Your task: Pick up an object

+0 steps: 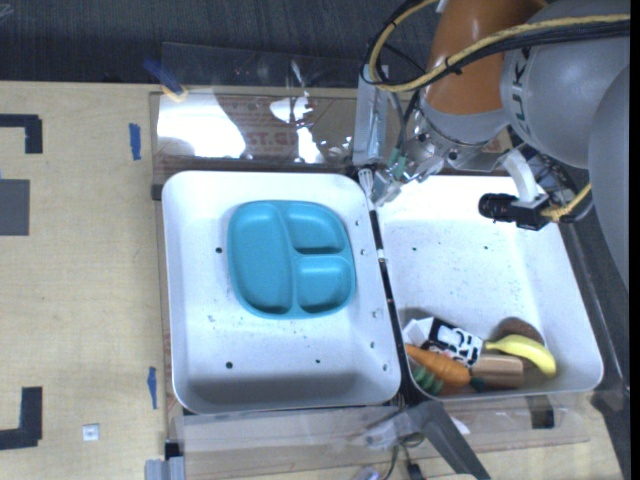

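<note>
We logged the gripper, finger state untellable, at the right bin's far-left corner, approach pending; banana and carrot lay at its near edge, requiring a reach across.

We see the arm coming in from the right at the far side, its big grey link and orange band up top. Yellow and black cables loop around the wrist. The gripper hangs low at the far end, tilted down toward the left, nothing visible between its tips.
</note>
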Controlling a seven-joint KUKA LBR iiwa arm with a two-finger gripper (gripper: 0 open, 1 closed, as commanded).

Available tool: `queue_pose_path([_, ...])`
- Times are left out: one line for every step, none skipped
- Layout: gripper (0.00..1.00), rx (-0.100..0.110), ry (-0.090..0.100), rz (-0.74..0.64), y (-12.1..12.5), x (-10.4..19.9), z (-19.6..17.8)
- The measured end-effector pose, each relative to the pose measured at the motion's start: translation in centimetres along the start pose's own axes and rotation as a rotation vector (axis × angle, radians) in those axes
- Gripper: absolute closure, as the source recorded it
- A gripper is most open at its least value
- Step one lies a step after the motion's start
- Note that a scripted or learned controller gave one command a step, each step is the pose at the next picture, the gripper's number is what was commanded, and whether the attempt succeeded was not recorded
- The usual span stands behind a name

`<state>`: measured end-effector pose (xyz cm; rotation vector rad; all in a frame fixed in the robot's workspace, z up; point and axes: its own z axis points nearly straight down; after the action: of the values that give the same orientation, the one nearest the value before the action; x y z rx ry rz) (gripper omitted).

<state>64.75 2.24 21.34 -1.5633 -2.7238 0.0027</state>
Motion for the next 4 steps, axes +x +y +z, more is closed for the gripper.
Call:
queue_pose_path([1.0, 0.002, 0.002, 0.447, -7.1, 4.9, 1.9])
queue_pose_path([1.0, -0.005, -0.002, 0.263, -11.9, 3.9, -4.0])
queue_pose_path([1.0, -0.006, -0.002, 0.263, -11.8, 3.9, -4.9])
queue_pose_path([1.0, -0.002, 0.0, 0.317, -8.0, 2.3, -1.5])
